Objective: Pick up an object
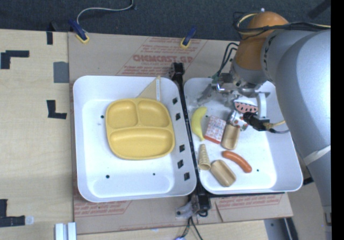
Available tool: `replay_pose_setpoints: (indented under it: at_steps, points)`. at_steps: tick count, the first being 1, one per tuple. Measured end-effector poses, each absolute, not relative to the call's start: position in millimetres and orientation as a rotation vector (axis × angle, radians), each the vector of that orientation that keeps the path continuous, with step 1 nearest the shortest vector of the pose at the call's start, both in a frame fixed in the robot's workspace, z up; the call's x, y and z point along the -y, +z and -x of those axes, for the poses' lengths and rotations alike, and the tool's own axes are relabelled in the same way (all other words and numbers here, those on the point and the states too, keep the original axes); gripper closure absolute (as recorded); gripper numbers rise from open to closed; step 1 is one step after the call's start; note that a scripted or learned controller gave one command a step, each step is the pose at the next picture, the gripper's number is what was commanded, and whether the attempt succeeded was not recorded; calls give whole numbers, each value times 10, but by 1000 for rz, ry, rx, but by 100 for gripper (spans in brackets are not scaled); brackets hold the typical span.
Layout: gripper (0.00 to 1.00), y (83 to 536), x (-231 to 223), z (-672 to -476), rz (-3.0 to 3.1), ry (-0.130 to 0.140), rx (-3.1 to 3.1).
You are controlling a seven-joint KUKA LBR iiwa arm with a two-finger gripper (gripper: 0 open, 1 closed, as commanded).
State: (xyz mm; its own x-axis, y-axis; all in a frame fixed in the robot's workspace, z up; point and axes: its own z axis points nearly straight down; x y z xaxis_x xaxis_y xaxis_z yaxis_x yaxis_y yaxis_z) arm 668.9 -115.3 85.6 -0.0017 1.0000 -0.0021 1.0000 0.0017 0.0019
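Watermelon slice (246, 107) just beside end effector (232, 93)

- The divided tray (141, 128) is plain mustard yellow, in the white left bin (86, 142).
- In the white right bin (279, 171): a yellow banana (199, 121), a red-and-white speckled packet (215, 129), an orange-red sausage (237, 161), a tan bread roll (222, 173), a beige cone (203, 157).
- At 1 o'clock from the packet, a watermelon slice (246, 107), red with dark seeds.
- The arm (301, 83) is grey with an orange band.

Two white bins (88, 180); one yellow tray (141, 128); one banana (199, 121); one sausage (237, 161); perhaps two bread rolls (223, 173); one cone (203, 157).
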Motion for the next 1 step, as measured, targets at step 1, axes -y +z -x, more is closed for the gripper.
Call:
replay_pose_setpoints:
  at_steps: [1]
  points:
    - [0, 853, 981, -6687, -2219, -1, -2221]
